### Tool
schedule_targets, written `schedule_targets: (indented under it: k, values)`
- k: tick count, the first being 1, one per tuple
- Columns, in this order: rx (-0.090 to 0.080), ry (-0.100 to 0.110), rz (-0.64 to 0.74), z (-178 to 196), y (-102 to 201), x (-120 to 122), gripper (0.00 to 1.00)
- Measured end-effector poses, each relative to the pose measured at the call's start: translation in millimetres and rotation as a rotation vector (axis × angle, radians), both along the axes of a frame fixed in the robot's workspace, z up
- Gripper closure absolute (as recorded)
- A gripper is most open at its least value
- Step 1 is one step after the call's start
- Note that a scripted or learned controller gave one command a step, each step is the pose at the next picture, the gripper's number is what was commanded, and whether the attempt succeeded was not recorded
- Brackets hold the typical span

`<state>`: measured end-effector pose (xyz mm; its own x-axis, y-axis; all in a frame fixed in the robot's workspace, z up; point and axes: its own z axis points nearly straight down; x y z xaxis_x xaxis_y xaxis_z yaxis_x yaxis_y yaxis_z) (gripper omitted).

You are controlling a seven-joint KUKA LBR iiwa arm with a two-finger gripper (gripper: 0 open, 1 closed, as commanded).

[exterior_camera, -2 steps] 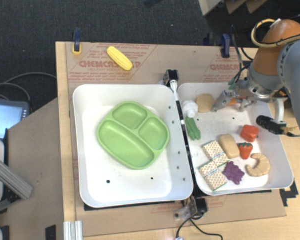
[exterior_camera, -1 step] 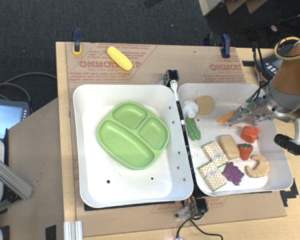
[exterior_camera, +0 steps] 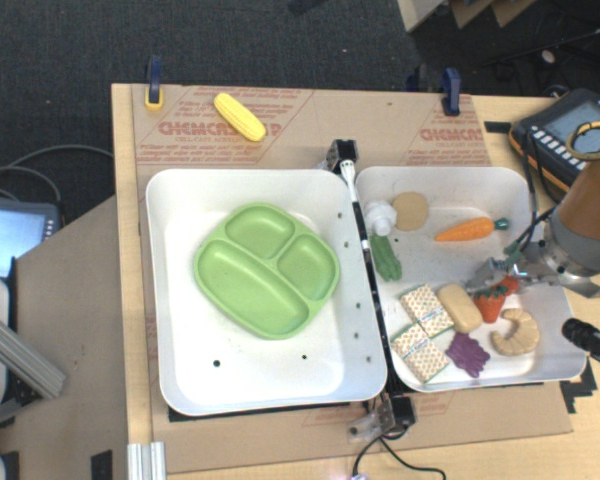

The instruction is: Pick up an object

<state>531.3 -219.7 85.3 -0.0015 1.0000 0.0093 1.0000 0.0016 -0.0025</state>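
Note:
My gripper [exterior_camera: 499, 274] reaches in from the right and hangs low over the right bin [exterior_camera: 450, 180], directly above a small red item [exterior_camera: 491, 304] with a green top. Close around it lie a tan bread roll [exterior_camera: 460, 307], a croissant [exterior_camera: 515, 332], a purple grape bunch [exterior_camera: 467, 353] and two checkered crackers [exterior_camera: 427, 309] [exterior_camera: 418, 354]. Farther back sit an orange carrot [exterior_camera: 467, 231], a round tan cookie [exterior_camera: 411, 210], a white piece [exterior_camera: 380, 216] and a green pickle [exterior_camera: 386, 257]. I cannot make out whether the gripper touches the red item.
The left bin [exterior_camera: 170, 298] holds a green divided plate [exterior_camera: 266, 269]. A yellow corn cob [exterior_camera: 239, 116] lies on the cardboard behind the bins. A black and orange device [exterior_camera: 565, 143] sits at the far right, beside the arm.

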Motion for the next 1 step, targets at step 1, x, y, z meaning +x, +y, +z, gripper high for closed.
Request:
schedule_targets:
  k: [1]
  values:
    - [-0.003, 0.004, 0.003, -1.3, 83.7, -54.6, 0.0]
